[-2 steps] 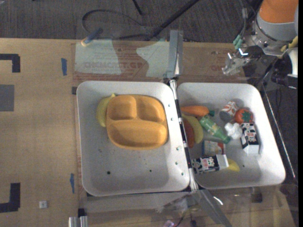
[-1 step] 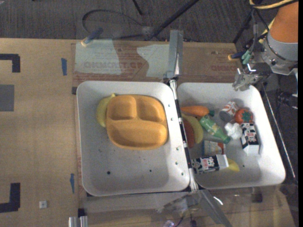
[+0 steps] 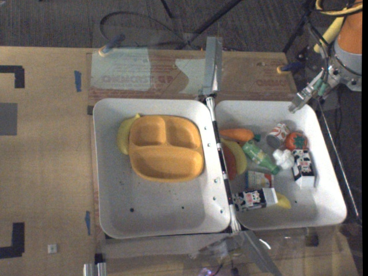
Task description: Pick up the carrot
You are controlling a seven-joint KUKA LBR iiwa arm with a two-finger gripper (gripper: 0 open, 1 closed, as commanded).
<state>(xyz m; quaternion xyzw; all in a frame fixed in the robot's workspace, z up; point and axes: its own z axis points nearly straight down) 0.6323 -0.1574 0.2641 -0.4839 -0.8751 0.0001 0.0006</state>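
A: Where do we see the carrot (image 3: 236,134) now?

B: It lies in the right bin (image 3: 328,209), near the upper left corner, with its length across the bin and its green end toward the middle. Nothing holds it. Just below it we see a red and yellow curved fruit piece (image 3: 234,157), and beside that a green bottle (image 3: 259,157) that lies tilted.

A: And what else is around it?

B: Further right there are a small red and white can (image 3: 278,134), a tomato-like toy (image 3: 296,140), and a little black and white carton (image 3: 303,168). Lower in the bin another black and white carton (image 3: 255,199) lies flat, with something yellow beside it. The left bin (image 3: 155,211) bears an orange divided tray (image 3: 165,146), and a yellow thing looks out from under its left side.

A: Where is the gripper (image 3: 305,97)?

B: It hangs at the upper right corner of the right bin, well apart from the carrot. The picture is too small and blurred there, so we cannot tell if it is open or closed. We see nothing between its fingers.

A: So how far is the task?

B: We judge that it is at the beginning. The carrot is not yet reached, not grasped, not lifted. The arm (image 3: 351,39) must go left across the bin, come down over the carrot, close on it, and then raise it.
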